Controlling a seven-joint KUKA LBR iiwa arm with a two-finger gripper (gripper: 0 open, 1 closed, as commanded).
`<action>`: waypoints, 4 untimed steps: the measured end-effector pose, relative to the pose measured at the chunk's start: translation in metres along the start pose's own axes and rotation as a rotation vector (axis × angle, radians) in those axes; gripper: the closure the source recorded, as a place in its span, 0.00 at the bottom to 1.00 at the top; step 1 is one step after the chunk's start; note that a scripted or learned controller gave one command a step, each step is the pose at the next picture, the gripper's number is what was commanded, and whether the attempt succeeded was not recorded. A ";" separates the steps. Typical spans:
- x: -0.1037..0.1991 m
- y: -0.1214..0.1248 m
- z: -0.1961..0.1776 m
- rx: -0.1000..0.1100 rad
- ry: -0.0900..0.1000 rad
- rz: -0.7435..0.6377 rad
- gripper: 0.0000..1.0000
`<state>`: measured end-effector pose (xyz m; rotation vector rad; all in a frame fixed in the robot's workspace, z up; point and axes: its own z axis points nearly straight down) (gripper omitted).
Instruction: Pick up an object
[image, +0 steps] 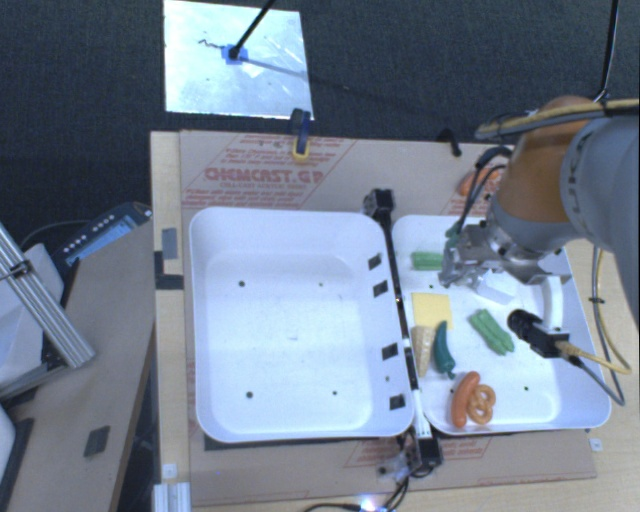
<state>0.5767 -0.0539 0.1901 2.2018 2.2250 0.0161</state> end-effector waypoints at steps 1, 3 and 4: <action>0.042 0.064 -0.087 -0.001 0.002 0.000 1.00; 0.219 0.059 -0.254 0.004 0.007 -0.003 1.00; 0.293 0.034 -0.352 0.003 0.008 -0.003 1.00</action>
